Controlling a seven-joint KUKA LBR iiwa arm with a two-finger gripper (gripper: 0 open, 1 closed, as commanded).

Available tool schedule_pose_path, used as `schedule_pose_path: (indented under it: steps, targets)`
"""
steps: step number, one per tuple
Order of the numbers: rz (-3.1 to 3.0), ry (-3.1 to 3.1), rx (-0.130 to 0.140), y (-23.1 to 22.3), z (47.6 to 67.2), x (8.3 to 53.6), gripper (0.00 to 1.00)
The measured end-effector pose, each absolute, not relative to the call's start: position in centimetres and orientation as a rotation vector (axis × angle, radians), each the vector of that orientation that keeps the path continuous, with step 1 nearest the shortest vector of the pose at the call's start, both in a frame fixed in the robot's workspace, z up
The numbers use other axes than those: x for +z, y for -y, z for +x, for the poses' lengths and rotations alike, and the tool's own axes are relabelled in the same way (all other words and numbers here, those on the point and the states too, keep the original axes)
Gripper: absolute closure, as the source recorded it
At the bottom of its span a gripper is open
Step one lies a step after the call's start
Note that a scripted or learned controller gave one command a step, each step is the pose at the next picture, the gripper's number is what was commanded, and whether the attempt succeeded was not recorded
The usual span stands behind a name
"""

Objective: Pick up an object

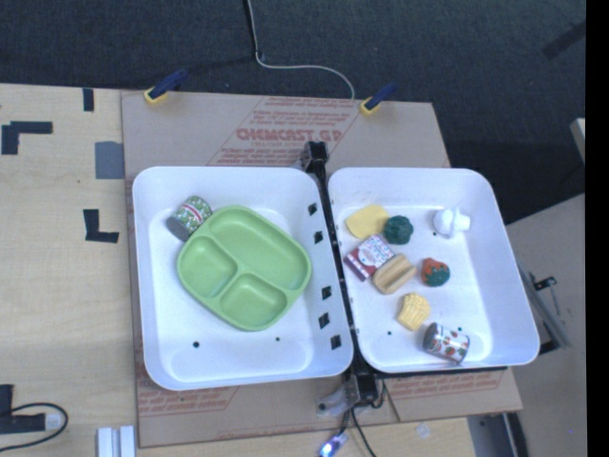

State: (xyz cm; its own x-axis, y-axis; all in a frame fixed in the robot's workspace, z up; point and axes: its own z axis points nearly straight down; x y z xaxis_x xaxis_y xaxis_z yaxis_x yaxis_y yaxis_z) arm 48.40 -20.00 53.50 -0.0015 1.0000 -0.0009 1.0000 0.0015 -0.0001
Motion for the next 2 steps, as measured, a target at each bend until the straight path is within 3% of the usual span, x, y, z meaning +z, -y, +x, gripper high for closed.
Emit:
schedule_pose_path:
  steps: [2]
  targets:
    - [2.217, -2.226, 0.000, 11.2, 48.4, 53.5, 1.00]
